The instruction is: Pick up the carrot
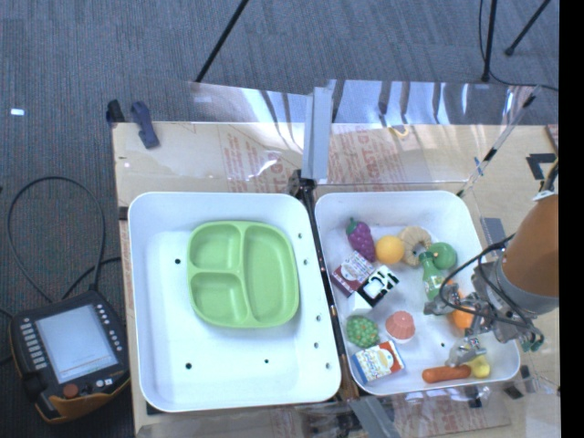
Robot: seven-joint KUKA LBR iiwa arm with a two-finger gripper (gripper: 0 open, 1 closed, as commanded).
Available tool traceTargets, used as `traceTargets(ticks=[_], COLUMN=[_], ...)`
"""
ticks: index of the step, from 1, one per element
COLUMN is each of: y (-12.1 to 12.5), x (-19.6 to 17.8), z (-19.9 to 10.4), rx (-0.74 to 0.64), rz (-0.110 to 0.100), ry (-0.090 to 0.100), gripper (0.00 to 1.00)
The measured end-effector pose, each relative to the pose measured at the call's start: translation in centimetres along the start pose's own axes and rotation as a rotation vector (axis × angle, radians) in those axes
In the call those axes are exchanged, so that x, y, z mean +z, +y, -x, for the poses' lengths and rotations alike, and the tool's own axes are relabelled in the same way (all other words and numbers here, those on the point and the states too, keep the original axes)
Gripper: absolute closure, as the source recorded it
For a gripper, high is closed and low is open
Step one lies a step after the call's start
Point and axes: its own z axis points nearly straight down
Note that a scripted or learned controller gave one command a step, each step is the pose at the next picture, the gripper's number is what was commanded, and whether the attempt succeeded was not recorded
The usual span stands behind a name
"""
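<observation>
The carrot [445,373] is a small orange-red stick lying flat near the front right corner of the right bin [456,204]. A small yellow item [479,367] touches its right end. My gripper [471,343] hangs low over the bin's right side, just above and slightly right of the carrot, with metal parts and cables around it. Nothing shows as held in it. The arm's orange band [546,249] comes in from the right edge.
An orange ball [463,318] sits right beside the gripper. The right bin also holds a green bottle [431,276], green apple [443,255], grapes [361,239], small cartons [377,361] and a pink cup [400,325]. A green divided plate [244,274] lies in the left bin [155,272].
</observation>
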Motion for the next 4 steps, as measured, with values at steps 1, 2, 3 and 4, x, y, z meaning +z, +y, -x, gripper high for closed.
traceTargets(ticks=[1,2,3,4], y=[-4.6,-4.4,0.5,-4.8], x=[0.2,-0.6,-10.7,-16.5], z=[-10.1,-10.3,-9.3,-10.3], rx=[-0.299,-0.302,-0.206,-0.556], rz=[-0.003,0.001,0.001,0.002], ry=[-0.015,-0.007,0.001,0.001], gripper=[1.0,1.0,1.0,1.0])
